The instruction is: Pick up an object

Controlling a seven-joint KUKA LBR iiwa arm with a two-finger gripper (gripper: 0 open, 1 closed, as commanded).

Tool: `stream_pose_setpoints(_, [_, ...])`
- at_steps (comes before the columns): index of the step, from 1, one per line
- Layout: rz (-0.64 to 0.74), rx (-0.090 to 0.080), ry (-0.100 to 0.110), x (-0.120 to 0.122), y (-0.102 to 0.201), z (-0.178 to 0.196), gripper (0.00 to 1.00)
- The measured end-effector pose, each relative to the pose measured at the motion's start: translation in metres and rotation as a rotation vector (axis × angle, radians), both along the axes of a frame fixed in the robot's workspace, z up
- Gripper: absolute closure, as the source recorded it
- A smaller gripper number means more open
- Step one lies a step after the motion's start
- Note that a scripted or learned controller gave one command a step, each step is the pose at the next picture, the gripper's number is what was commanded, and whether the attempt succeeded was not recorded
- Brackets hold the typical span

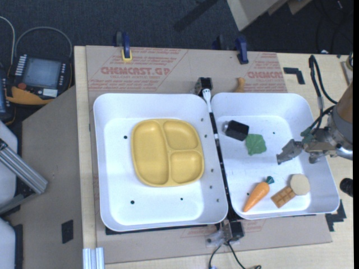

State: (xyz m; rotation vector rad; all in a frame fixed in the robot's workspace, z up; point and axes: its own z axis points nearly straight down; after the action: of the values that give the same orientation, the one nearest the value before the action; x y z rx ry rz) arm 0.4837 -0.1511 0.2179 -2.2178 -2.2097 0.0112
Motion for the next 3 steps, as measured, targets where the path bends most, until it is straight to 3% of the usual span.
stream_pose_setpoints(1, [0.004, -0.003, -0.012, 0.003, 0.0, 0.006, 0.0])
stream_pose_setpoints(3, [0.003, 0.0, -0.006, 0.009, -0.003, -0.111, 0.0])
